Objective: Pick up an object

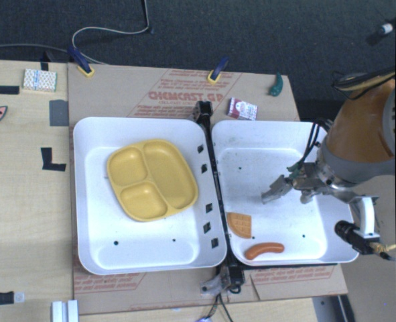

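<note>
We see a wood-tone surface (23, 173) w/ a cardboard sheet (177, 92) under two white bins; dark carpet (251, 19) behind, a cable (110, 29) trailing across it. Left bin (90, 247) holds a yellow divided plate (152, 178). Right bin (251, 146) holds a waffle-like piece (239, 224) near its front-left corner and a sausage (264, 249) by the front wall. The arm (362, 136) comes in from the right; its jaws (278, 191) hang over the bin's middle, nothing between them, but we can't tell if they're spread or closed. Both items lie apart from the jaws, toward the front: waffle piece nearer, sausage beyond it.
</note>
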